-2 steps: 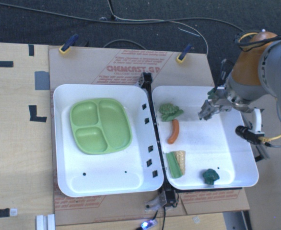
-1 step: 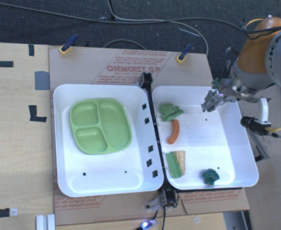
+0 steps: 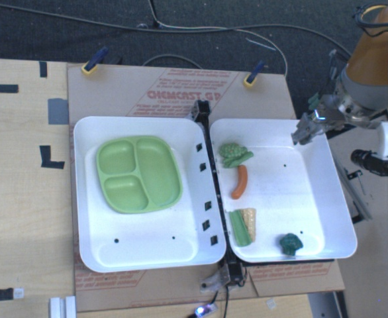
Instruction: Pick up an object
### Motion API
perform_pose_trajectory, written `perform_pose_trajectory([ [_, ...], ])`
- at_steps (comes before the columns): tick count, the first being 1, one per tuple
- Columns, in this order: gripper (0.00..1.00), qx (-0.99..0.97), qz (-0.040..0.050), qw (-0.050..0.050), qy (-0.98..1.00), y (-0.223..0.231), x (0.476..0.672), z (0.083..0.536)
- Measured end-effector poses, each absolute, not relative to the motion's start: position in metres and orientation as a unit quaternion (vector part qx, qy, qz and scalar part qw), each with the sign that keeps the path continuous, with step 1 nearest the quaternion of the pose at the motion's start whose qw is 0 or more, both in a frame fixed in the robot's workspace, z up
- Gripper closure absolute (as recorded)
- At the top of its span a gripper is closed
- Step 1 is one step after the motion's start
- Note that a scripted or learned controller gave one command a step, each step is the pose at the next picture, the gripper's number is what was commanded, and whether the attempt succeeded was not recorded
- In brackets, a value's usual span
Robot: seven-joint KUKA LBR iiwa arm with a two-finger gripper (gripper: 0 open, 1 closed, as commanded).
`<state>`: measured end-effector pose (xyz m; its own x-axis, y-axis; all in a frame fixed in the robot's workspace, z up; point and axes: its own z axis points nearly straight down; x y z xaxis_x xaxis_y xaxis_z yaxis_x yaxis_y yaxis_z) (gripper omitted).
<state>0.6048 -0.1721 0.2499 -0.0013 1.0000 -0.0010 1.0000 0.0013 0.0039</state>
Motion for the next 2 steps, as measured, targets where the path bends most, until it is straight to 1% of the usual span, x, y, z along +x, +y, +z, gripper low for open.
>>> perform_pose_trajectory([
  [1, 1.0, 0.707, -0.0001, 0.0, 0.707, -0.172, 0.605, 0.251],
  [2, 1.0, 0.705, -0.0002, -0.001, 0.709, -0.11, 0.612, 0.241],
])
